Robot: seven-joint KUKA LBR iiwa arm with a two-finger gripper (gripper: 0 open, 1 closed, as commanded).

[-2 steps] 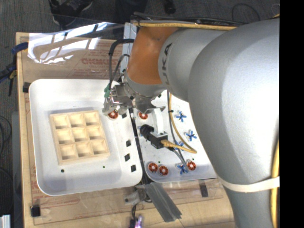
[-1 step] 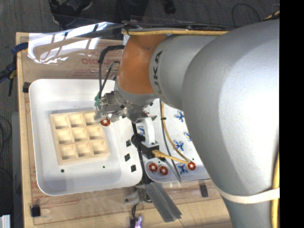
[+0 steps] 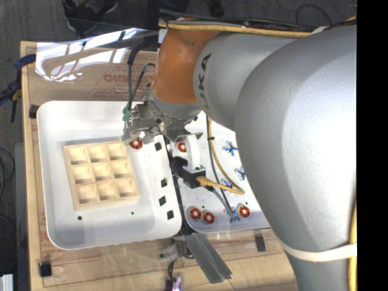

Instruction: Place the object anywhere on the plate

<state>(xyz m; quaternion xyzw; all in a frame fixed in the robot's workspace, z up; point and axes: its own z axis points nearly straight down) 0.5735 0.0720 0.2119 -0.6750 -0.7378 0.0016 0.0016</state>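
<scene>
1. We see the grey arm (image 3: 291,120) reaching in from the right, its bulk covering most of the right bin.
2. Its orange band (image 3: 179,65) sits above the wrist (image 3: 173,111).
3. The gripper (image 3: 142,132) hangs over the left bin's right edge, near the far corner.

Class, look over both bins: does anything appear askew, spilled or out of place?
The wooden grid tray in the left bin sits slightly rotated against the bin's edges. Nothing looks spilled or broken. The arm covers much of the right bin.

pale gridded plate (image 3: 101,174) flat in left bin (image 3: 51,162)
</scene>
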